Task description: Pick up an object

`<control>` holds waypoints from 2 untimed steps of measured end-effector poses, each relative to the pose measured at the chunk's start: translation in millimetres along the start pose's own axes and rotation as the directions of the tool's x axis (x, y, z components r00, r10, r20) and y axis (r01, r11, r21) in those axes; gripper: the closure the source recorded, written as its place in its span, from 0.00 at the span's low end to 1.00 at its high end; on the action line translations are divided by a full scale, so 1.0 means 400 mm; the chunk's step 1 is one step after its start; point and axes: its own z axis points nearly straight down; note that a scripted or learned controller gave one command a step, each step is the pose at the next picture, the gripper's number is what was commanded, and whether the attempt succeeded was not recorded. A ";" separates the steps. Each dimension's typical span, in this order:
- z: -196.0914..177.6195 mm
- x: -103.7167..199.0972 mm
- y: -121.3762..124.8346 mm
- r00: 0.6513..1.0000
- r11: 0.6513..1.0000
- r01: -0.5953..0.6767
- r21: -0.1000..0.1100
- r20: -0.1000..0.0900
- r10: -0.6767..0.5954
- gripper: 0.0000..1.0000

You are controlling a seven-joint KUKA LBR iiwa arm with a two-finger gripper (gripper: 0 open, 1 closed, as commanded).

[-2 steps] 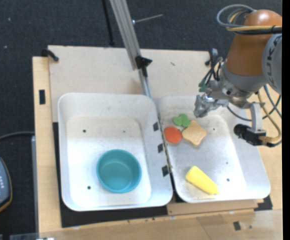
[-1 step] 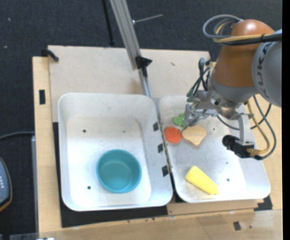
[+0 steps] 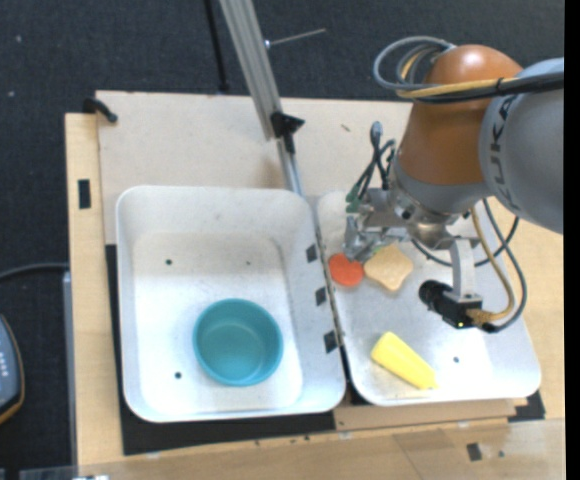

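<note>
My tool (image 3: 362,236) hangs low in the right bin (image 3: 500,363) just above the red ball (image 3: 346,270) and beside the tan block (image 3: 390,267), grip state unclear, so next I need a closing descent onto 1 of them

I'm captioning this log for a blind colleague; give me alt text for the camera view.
A grey robot arm's pincer hangs low in the right white bin, beside a small orange-red round object and a tan bread-like piece; a yellow wedge-shaped object lies nearer. The left white bin holds a teal round bowl.
</note>
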 end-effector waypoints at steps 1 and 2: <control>0.016 0.110 -0.024 1.000 1.000 0.003 0.001 0.000 -0.003 1.00; 0.016 0.106 -0.023 1.000 1.000 -0.002 0.000 0.000 0.002 0.00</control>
